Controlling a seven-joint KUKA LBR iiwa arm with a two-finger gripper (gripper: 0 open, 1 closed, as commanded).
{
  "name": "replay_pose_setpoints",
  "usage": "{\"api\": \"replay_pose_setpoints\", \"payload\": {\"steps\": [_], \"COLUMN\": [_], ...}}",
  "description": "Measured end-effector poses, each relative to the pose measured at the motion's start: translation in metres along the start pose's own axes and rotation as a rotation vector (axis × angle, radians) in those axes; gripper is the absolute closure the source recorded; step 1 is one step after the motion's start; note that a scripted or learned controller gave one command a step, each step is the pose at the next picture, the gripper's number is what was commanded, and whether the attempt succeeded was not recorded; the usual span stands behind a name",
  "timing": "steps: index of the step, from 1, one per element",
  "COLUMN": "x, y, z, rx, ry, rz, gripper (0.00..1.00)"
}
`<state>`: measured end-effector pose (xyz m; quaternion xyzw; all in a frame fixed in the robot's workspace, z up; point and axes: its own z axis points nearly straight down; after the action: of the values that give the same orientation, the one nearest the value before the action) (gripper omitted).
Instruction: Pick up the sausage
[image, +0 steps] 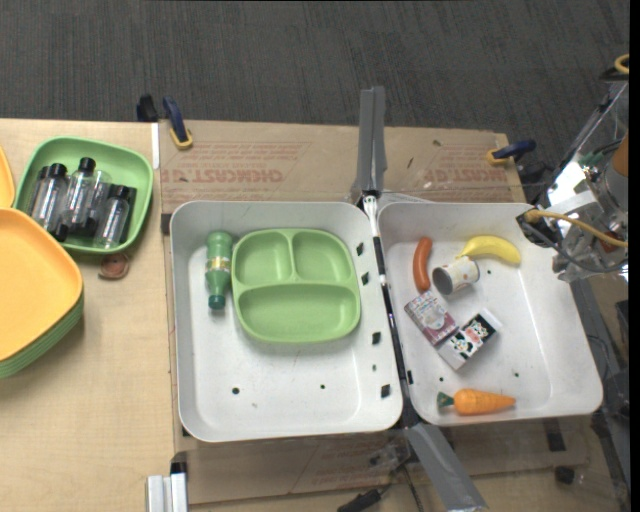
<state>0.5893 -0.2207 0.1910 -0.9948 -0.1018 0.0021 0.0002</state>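
In the left shallow white bin (190, 380) sat a green divided plastic plate (296, 285). The slim reddish sausage (423, 262) lay untouched, far-left in the right bin (540, 400), beside a small white cup (455, 275). The gripper (578, 252) hung at that bin's right rim, well apart from it. I couldn't tell how open it was. The whole pick looked left to do.

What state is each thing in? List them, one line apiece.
sausage: lying flat in the right bin, not held
cup: tipped on its side, beside the sausage
banana: lying flat, behind the cup
carrot: lying flat by the near wall
green bottle: on its side in the left bin
divided plate: right way up, beside the bottle
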Motion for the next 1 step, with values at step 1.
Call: {"api": "replay_pose_setpoints", "payload": {"steps": [1], "x": [-0.0001], "y": [-0.0007], "z": [-0.0074], "rx": [0.001], "ry": [-0.005], "rz": [-0.004], "gripper": [1.00]}}
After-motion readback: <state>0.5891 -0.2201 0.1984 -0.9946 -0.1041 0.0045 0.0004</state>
